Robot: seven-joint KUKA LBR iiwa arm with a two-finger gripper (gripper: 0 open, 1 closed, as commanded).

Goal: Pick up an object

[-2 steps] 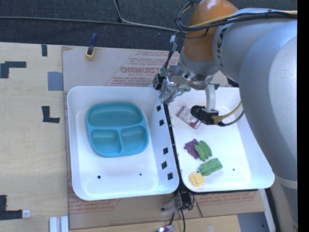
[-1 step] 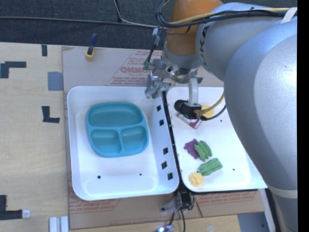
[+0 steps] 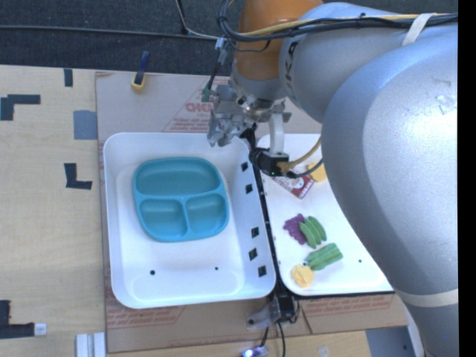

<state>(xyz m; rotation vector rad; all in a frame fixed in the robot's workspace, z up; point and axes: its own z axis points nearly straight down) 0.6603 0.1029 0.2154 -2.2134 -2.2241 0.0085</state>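
— Pale wooden bench (image 3: pixel 37 222) with dark tape marks, brown cardboard sheet (image 3: pixel 160 99) laid over it, dark carpet beyond the far edge. Yellow-and-blue clamp (image 3: pixel 139 75) at the cardboard's far left corner.

— And on the cardboard?

— Two shallow white bins side by side: left bin (image 3: pixel 119 222), right bin (image 3: pixel 357 270). Blue three-compartment tray (image 3: pixel 181 198) lying flat in the left bin, long axis roughly left to right, slightly skewed.

— In the right bin?

— Purple grape bunch (image 3: pixel 294 227) touching a green vegetable piece (image 3: pixel 313 230), both angled diagonally. Second green piece (image 3: pixel 324 256) nearer the front, long axis tilted up to the right, just beside a yellow lump (image 3: pixel 302 275). Red-and-white packet (image 3: pixel 300 187) farther back, partly hidden, next to a yellow scrap (image 3: pixel 318 173).

— Anything in the way?

— Grey arm (image 3: pixel 394 140) covering much of the right bin's far side, orange band above the wrist.

— Gripper?

— Gripper (image 3: pixel 222 134) poised over the far rim of the left bin, near the divide. Fingers too cluttered to judge; cannot tell whether parted or closed. Nothing seen between them.
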